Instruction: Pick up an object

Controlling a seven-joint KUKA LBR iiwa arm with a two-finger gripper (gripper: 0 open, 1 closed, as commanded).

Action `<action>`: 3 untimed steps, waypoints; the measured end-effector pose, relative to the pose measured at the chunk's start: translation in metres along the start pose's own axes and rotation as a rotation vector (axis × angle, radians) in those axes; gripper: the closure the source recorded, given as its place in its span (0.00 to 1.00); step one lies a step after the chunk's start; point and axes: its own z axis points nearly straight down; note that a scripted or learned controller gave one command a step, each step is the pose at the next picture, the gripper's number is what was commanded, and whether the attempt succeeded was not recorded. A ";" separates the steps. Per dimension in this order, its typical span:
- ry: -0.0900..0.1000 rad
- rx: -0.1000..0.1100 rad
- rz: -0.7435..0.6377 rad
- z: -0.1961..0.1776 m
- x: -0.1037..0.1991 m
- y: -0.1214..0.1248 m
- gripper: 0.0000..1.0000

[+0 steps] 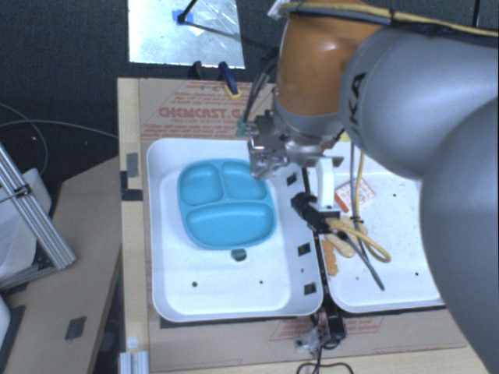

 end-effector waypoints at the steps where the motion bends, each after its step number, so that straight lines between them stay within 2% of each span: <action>1: 0.001 -0.008 0.009 -0.054 -0.036 -0.011 1.00; 2: 0.001 0.001 0.001 -0.001 0.001 -0.012 1.00; 3: 0.002 -0.010 0.011 -0.078 -0.064 -0.067 1.00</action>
